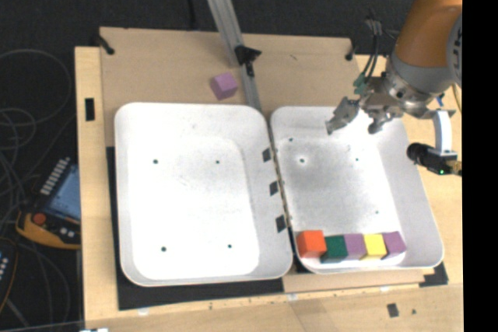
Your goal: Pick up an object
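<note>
Dark carpet surrounds a pale wooden bench that carries two shallow white bins side by side. Over the far edge of the right bin hangs the gripper, its two grey fingers spread apart with clear space between them; nothing sits between them and they touch nothing visible, hovering above the bin's bare floor near its back rim. Behind it rises the arm, grey at the wrist with an orange band above, reaching in from the right.

Outward from the gripper, well apart from it along the near wall of the same bin, five blocks stand in one row, each touching its neighbour: an orange block at the left end, then a green block, a purple block, a yellow block and a second purple block at the right end. That makes one orange, one green, one yellow and two purple in the bin.

Beyond them, the left bin shows a few small dark dots on its floor. One more purple cube lies on the bench itself, beyond the left bin's far rim, just beside a slanted metal rail. Cables trail over the carpet at the left, near a handheld controller.
</note>
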Controlling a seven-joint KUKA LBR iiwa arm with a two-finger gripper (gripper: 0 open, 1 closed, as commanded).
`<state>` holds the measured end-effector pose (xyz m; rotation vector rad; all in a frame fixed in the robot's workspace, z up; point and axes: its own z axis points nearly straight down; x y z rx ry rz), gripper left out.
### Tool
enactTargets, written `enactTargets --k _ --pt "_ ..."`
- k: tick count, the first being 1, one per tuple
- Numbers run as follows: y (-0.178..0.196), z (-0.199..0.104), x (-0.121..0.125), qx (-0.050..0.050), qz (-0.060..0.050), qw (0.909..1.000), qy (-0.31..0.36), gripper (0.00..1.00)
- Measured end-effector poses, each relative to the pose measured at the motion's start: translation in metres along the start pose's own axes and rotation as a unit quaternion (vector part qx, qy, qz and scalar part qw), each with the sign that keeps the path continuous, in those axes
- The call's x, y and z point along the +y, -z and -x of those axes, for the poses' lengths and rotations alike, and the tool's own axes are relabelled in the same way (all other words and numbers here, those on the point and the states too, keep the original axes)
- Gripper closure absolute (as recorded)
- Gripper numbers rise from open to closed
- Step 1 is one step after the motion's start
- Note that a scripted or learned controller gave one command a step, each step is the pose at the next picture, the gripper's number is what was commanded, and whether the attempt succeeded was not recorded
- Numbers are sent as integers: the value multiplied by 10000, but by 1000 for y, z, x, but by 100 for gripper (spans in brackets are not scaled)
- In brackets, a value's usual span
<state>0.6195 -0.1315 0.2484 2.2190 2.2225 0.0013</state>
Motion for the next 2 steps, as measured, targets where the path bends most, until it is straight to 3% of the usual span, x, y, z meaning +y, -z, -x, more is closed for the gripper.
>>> enactTargets --k 1,2 --pt "2 25 -37 -10 -7 10000 -21 0" --pt "13 73 -11 -18 16 10000 -16 0"
